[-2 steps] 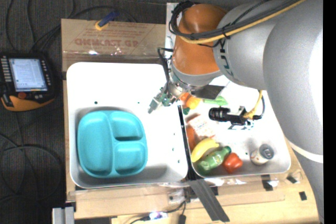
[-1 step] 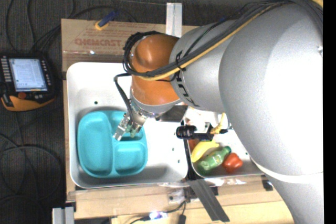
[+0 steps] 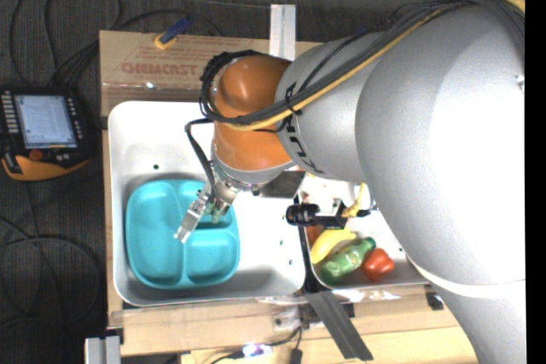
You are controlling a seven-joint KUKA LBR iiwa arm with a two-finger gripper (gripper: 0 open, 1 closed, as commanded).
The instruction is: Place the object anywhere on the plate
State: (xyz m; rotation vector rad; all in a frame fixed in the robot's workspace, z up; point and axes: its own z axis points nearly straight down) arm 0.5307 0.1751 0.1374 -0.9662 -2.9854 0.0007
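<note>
A turquoise divided plate (image 3: 162,247) lies in the left bin (image 3: 136,141), near its front. My gripper (image 3: 203,216) hangs low over the plate's upper right part, just above the ridge between its compartments. A small dark green thing (image 3: 218,214) shows right at the gripper's tip, over the plate. The view does not show whether it is held or rests on the plate. The orange band and grey wrist hide the bin's back right part.
The right bin (image 3: 401,277) holds a yellow banana (image 3: 324,245), a green pepper (image 3: 345,260) and a red vegetable (image 3: 378,263), close together at its front left. The large grey arm covers most of that bin. A handheld control pad (image 3: 41,132) lies on the floor at the left.
</note>
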